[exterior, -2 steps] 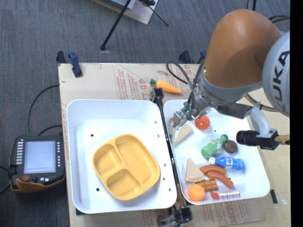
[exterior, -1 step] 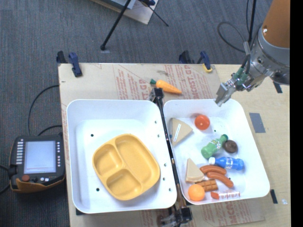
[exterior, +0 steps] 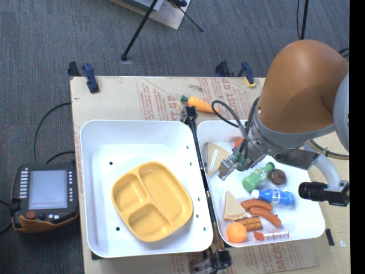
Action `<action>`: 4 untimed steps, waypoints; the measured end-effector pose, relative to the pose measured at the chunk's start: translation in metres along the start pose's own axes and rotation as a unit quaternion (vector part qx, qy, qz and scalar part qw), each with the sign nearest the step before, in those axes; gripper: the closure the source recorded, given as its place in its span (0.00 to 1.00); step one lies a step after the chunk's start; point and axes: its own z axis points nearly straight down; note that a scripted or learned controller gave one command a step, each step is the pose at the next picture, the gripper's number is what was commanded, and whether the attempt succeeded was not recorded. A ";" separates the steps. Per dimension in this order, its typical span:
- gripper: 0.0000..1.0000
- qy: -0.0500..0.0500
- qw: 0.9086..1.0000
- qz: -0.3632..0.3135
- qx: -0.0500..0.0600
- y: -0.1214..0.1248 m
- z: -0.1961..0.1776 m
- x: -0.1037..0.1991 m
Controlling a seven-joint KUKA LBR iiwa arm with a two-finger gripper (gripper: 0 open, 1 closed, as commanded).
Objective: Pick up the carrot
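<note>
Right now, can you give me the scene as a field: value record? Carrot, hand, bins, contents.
carrot: on the bench beyond the bins, outside both
hand: low over the right bin, beside the cheese wedge
left bin: holds a yellow tray
right bin: holds cheese wedge, green bottle, blue bottle, sandwich, sausages, orange
task state: carrot not picked up

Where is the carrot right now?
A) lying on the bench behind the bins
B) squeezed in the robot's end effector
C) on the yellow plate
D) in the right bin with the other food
A: the carrot lies on the brown bench, just beyond the back edge of the bins, away from the end effector, which hangs over the right bin.
</note>
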 end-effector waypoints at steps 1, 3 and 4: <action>1.00 -0.001 1.000 -0.011 -0.002 0.054 0.068 0.102; 1.00 -0.003 0.980 -0.199 -0.009 0.043 0.216 0.073; 1.00 -0.006 0.967 -0.253 -0.006 0.041 0.192 0.072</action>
